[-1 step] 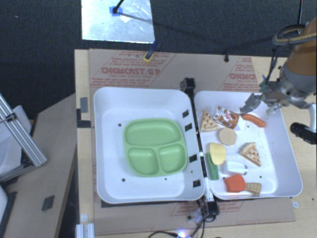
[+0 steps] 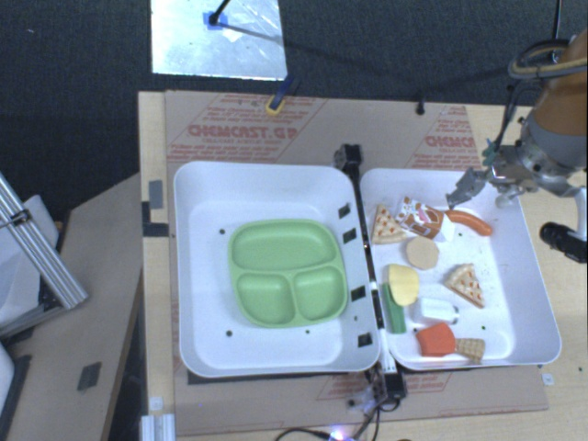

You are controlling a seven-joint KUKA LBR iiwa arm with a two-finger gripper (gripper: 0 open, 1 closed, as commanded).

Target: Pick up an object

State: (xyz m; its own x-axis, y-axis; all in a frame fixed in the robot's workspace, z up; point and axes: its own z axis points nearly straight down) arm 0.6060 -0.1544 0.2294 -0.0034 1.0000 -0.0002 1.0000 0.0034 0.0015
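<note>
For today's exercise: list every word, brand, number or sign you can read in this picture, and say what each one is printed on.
"CHEMCAST GP": red print, upside down, on the brown paper-faced sheet under the bins, far left.
The same red print recurs at the sheet's far right corner, too blurred to read with certainty.
Red print on the sheet's near edge: too small to read.

Two bins side by side.
Left bin (image 2: 197, 246) holds a divided tray (image 2: 285, 272); right bin (image 2: 528, 310) holds scattered food pieces (image 2: 423, 254).
</note>
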